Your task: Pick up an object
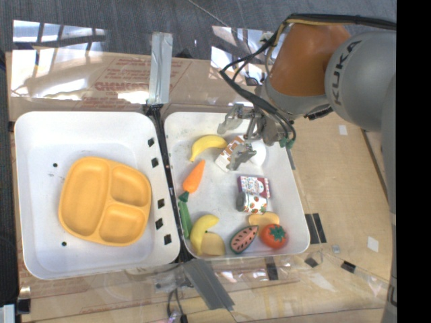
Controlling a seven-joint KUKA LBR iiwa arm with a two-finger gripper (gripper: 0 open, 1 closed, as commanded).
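Camera view: the gripper (244,134) hangs low over the right bin's (289,180) far end, fingers spread wide, nothing between them. Banana (206,144) lies just beside. Step in hand: approach. Next move: centre, descend, close.

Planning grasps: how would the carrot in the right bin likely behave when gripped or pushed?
The carrot looks like smooth moulded plastic, so probably stiff, light and a bit slippery. Its tapered, rounded body lies flat and may roll or pivot toward the bin wall if nudged.
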